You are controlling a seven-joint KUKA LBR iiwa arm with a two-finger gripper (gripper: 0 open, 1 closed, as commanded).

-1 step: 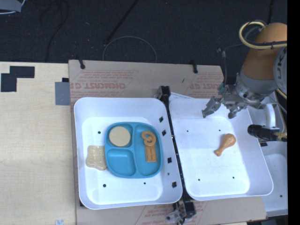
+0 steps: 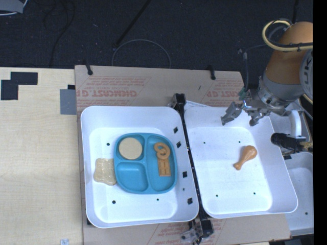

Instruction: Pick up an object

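The arm came in from the right of the frame, its orange band at the upper right, and its tool (image 2: 244,113) hung over the upper edge of the right bin (image 2: 286,198), with nothing between the fingers. The two fingers stood spread fairly wide, one pointing toward the left and one lower and to the right; that spread suited a descent onto something small, so I judged the grasp not yet begun.

The likeliest thing to pick was the toy drumstick (image 2: 246,157), lying flat and alone on the floor of the right bin, right of that bin's centre and below the tool in the frame, well apart from it. It lay at a slant, thick end toward the upper right and thin end toward the lower left. Because it had clear floor all round, the fingers could close across its narrow shaft without fouling a wall.

The left bin (image 2: 97,208) held a blue divided tray (image 2: 145,185), set in its middle. A round cracker (image 2: 130,148) sat in the tray's upper left compartment, and a wooden key-shaped piece (image 2: 163,158) lay in the right compartment. A pale, bread-like piece (image 2: 104,171) rested on the bin floor, touching the tray's left edge. These were packed close together, harder to grasp cleanly
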